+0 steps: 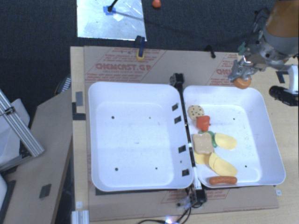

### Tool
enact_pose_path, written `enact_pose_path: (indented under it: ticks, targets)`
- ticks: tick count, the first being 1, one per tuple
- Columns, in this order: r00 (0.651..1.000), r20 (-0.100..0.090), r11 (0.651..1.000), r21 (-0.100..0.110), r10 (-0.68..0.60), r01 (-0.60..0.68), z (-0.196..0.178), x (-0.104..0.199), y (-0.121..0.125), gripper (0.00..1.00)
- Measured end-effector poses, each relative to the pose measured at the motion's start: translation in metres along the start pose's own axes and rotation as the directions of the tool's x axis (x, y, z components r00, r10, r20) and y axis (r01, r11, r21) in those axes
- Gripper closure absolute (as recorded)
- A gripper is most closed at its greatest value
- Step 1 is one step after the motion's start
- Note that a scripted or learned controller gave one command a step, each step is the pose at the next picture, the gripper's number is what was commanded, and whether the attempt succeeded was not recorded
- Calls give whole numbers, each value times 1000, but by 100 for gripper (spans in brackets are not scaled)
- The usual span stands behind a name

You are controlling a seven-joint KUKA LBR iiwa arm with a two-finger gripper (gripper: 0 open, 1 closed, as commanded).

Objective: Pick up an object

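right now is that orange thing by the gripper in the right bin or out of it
Out. The orange thing sits up at the gripper, over the right bin's far rim rather than down on its floor among the other pieces.

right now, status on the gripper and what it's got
Gripper raised over right bin's far rim. Shut on orange object. Other food items lie in that bin.

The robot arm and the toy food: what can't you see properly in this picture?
- Arm: cut off by the top and right edges.
- Orange thing at the end effector: partly covered by it, too small to name; a grip can't be judged.
- Green piece: mostly hidden under the bread.
- Sausage: low by the bin's near rim, blurry.
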State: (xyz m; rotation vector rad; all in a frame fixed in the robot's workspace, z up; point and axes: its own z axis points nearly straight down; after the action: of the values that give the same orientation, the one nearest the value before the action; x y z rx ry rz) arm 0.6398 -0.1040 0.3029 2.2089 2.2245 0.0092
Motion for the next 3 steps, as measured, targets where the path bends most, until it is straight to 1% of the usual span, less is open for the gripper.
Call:
enact_pose_path:
  ticks: [1,2,3]
  targets:
    - [1000,-1,1000,9,0,0,48,65,-6,100]
    - [1000,-2,1000,10,-1,1,104,112,9,100]
    - [1000,-1,1000,6,2,-2,98,116,16,100]
